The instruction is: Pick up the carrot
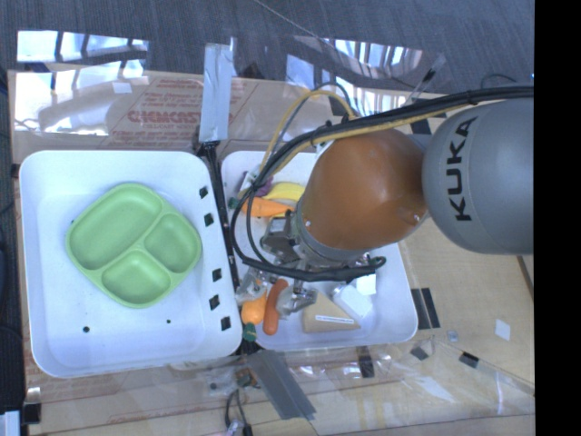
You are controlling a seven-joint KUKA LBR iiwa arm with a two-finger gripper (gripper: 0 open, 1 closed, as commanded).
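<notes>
The carrot (273,305) is orange and slim, lying nearly upright in the view, slightly tilted, at the right bin's (399,321) near-left corner, partly under the arm.

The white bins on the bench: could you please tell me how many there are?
2. The left bin holds a green divided plate. The right bin lies beside it, under the arm, holding food items; much of it is hidden.

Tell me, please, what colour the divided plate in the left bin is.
Light green; the divided plate shows plainly in the camera view.
</notes>
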